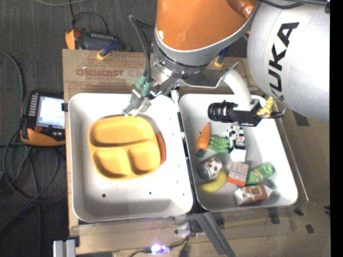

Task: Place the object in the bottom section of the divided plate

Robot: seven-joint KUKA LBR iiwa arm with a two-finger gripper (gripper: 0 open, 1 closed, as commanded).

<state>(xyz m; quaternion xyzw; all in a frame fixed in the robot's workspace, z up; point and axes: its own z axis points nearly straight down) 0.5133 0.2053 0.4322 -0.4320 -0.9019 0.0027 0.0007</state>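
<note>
Jaws point(135, 105) hover at the yellow divided plastic plate's point(126, 146) top rim, grip state unclear to us; placement, we judge, needs the plate's bottom section.

bench point(75, 229), two white bins point(80, 197) side by side

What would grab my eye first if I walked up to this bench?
Probably the big orange band of the arm looming over the top middle, beside its white body marked KUKA. Below it, a yellow divided plate sits in the left bin, with the gripper at the plate's upper edge. The right bin holds a jumble of toy food, including a carrot and banana.
</note>
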